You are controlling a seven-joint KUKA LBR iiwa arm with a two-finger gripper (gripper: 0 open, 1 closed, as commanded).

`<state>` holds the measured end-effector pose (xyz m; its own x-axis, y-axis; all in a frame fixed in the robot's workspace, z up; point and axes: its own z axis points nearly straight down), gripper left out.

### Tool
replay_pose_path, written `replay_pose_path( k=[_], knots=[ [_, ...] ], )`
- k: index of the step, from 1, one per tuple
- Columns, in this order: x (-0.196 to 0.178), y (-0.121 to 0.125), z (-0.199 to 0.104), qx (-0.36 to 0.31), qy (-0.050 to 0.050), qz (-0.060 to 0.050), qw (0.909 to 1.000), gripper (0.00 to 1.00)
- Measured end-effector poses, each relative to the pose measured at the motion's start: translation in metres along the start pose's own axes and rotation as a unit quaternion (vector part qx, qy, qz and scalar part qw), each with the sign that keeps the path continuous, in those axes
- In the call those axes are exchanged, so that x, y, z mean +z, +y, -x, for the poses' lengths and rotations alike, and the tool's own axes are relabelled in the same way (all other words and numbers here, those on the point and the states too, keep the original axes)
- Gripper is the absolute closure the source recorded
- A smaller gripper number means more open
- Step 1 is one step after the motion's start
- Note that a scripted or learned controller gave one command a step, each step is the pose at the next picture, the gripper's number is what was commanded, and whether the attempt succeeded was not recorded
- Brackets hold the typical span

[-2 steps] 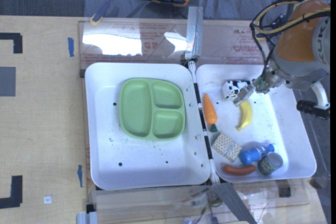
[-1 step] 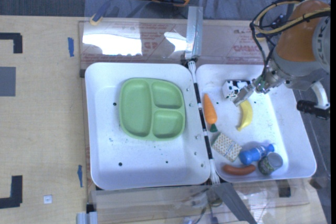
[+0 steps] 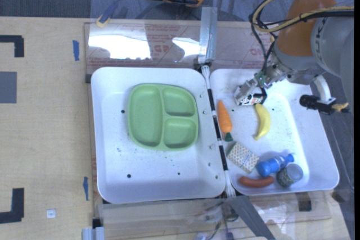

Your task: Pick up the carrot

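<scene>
Your metal two-finger gripper [image 3: 249,94]: above right white bin [image 3: 315,146], finger state unreadable. Tapered orange carrot with green top [image 3: 224,118]: at bin's left wall, left of curved yellow banana [image 3: 261,121].

Pale wooden bench [image 3: 39,137] spans the frame, black marks along its left edge. Two shallow white bins sit on it side by side: left bin [image 3: 107,171] at centre, right bin [image 3: 318,149] at right, rims touching.

One fixed camera looks down aslant on both bins [image 3: 107,121].
</scene>
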<state>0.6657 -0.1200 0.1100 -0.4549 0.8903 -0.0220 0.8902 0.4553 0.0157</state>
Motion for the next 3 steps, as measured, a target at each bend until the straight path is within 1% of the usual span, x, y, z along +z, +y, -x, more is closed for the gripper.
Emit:
replay_pose_path(
  k=[1, 2, 3],
  knots=[
    [0.001, -0.061, -0.04, 0.039, -0.007, 0.014, 0.9991, 0.0],
    [0.023, -0.011, -0.026, 0.254, 0.007, -0.009, 0.9671, 0.0],
    [0.024, 0.015, -0.027, 0.322, 0.007, -0.01, 0.9468, 0.0]
  ],
)
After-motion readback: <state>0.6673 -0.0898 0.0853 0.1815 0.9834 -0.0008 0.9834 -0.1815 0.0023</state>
